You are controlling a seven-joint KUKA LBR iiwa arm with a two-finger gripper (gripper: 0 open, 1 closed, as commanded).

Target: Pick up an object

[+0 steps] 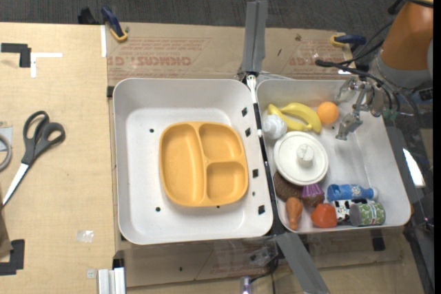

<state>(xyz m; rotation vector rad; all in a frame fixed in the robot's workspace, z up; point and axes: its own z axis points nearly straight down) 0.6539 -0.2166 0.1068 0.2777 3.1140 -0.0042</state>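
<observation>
My gripper (350, 115) hangs over the upper right part of the right bin (375, 148), open, with nothing between its fingers. Just to its left lie an orange ball (328, 112) and a yellow banana (300, 115). A white round lidded bowl (301, 156) sits below them, with a small white object (274, 125) at its upper left. Along the bin's front are a carrot (294, 212), a red tomato (324, 215), a blue pack (350, 192) and a green can (367, 214). A brown item (284, 186) and a purple piece (312, 191) lie under the bowl's edge.
The left bin (134, 148) holds a yellow divided plate (204, 163). Scissors (33, 142) lie on the wooden bench at the far left. A grey divider bar (255, 38) runs between the bins at the back. Bare bin floor lies below the gripper.
</observation>
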